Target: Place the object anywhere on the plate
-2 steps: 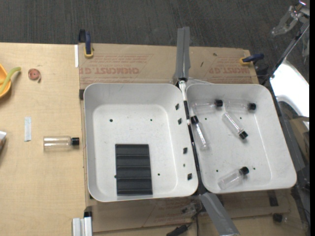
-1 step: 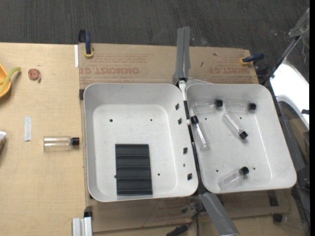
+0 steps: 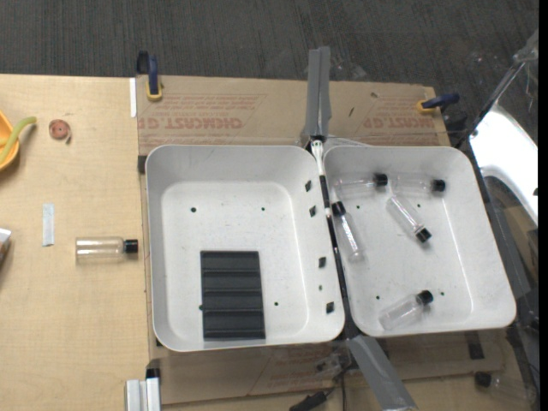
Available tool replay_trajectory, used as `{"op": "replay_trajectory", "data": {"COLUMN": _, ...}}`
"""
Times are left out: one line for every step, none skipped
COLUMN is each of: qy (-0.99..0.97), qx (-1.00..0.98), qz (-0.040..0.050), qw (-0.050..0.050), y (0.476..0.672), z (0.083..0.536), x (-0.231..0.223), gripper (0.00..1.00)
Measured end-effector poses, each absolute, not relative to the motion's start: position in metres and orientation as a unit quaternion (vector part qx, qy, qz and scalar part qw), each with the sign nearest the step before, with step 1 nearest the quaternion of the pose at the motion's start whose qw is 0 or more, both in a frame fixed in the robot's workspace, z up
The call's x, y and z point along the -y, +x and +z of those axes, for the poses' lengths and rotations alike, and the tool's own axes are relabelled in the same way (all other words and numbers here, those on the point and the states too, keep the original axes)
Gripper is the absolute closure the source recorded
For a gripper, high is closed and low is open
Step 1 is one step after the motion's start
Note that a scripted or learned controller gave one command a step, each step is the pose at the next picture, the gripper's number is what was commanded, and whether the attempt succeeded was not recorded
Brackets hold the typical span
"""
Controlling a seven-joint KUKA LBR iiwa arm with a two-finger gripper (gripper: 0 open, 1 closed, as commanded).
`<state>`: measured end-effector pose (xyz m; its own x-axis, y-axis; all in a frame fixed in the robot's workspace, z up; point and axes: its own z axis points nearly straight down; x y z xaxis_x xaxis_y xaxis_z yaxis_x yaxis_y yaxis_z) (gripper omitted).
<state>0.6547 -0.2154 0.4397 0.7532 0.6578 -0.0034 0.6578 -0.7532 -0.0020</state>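
Observation:
A black ribbed plate [image 3: 231, 295] lies flat on the floor of the left bin [image 3: 171, 178], near its front wall. Several clear vials with black caps lie scattered in the right bin [image 3: 479, 255]. One vial [image 3: 346, 231] rests along the bin's left wall. Another vial [image 3: 408, 219] lies slantwise in the middle. A third vial [image 3: 402, 310] lies near the front wall. Two more lie end to end near the back wall.
A loose clear vial [image 3: 103, 247] lies on the wooden bench left of the bins. A yellow object [image 3: 8, 139], a small red disc [image 3: 58, 129] and a white strip [image 3: 48, 225] sit further left. Clamps [image 3: 150, 75] hold the cardboard behind the bins.

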Motion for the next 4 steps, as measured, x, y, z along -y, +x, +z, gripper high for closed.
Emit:
{"op": "replay_trajectory", "data": {"qy": -0.957, "qx": 0.291, "qz": 0.0028, "qw": 0.001, "y": 0.646, "z": 0.439, "x": 0.216, "gripper": 0.0}}
{"op": "replay_trajectory", "data": {"qy": -0.974, "qx": 0.225, "qz": 0.0026, "qw": 0.001, "y": 0.649, "z": 0.44, "x": 0.142, "gripper": 0.0}}
{"op": "replay_trajectory", "data": {"qy": -0.993, "qx": 0.117, "qz": 0.0021, "qw": 0.0, "y": 0.646, "z": 0.44, "x": 0.209, "gripper": 0.0}}
{"op": "replay_trajectory", "data": {"qy": -0.995, "qx": 0.102, "qz": 0.0019, "qw": 0.0, "y": 0.652, "z": 0.44, "x": 0.222, "gripper": 0.0}}
